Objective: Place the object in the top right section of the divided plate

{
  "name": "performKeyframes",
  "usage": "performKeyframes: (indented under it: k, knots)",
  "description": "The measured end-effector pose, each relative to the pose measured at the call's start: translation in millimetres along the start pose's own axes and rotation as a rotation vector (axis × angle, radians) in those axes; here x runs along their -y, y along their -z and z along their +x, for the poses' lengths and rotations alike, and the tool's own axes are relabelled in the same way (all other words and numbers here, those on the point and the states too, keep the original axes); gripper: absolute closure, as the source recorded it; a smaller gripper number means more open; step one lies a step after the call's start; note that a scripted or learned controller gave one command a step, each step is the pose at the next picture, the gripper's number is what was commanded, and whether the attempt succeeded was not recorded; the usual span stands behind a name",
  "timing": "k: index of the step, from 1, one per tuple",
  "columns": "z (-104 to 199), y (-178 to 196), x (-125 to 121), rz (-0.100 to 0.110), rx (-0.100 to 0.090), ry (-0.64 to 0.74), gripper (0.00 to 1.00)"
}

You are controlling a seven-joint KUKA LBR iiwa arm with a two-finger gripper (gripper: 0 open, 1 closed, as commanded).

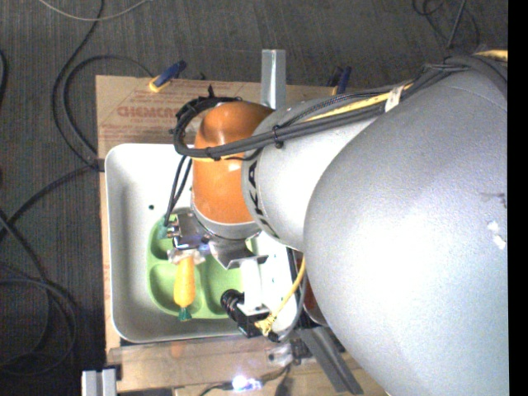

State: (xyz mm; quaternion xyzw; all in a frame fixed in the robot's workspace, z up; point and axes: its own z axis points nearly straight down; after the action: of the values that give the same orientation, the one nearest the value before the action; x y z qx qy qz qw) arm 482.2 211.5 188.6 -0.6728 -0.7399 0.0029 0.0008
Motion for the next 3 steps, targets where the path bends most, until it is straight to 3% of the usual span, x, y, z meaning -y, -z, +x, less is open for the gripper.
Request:
performKeyframes:
  k: [1, 2, 3]
  knots:
    - [-122.3, 49.1, -21.3, -0.002, 0.002, -0.277, 1.00]
    - [-44.4, 53.2, -31.6, -0.002, 0.002, -0.087, 1.00]
    - [-25.2, 23.9, -38.6, -0.001, 0.003, -0.115, 1.00]
